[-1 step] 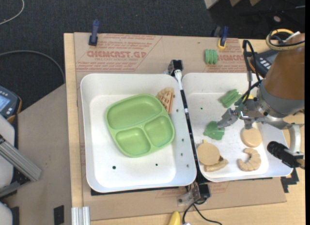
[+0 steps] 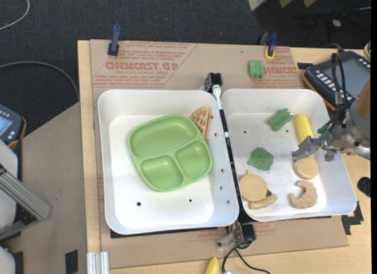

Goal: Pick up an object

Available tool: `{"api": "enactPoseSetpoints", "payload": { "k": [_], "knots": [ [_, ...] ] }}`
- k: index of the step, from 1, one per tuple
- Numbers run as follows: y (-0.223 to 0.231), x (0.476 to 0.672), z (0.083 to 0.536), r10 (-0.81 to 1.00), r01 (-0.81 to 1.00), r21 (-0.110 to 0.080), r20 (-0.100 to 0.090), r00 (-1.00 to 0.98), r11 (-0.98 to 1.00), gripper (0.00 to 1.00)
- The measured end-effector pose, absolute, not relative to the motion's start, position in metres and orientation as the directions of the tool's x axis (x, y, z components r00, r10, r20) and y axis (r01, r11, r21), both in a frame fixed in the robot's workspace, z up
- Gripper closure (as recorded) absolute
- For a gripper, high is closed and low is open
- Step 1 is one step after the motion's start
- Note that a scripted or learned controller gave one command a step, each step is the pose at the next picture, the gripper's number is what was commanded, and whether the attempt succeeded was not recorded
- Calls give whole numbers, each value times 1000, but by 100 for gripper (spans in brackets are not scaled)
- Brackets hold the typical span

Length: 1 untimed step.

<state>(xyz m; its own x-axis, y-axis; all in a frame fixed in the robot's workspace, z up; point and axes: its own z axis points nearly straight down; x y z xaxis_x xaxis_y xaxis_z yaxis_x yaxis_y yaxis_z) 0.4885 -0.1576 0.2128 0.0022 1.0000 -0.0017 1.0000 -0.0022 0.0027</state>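
At the right edge of the frame, the gripper (image 2: 314, 149) hangs spread over the tan disc (image 2: 306, 169) — placed, I judge, to pinch it beside the corn (image 2: 303, 128).

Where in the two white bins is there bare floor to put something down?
Left white bin: bare floor left of and below the green divided plastic tray. Right white bin: bare upper-left corner. Its lower right is crowded around the tan croissant.
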Motion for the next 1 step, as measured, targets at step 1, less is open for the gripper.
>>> {"api": "enactPoseSetpoints", "payload": {
  "k": [1],
  "knots": [
    [-102, 498, 83, 1000, 1000, 0, 4, -2, 2, 0]
  ]
}}
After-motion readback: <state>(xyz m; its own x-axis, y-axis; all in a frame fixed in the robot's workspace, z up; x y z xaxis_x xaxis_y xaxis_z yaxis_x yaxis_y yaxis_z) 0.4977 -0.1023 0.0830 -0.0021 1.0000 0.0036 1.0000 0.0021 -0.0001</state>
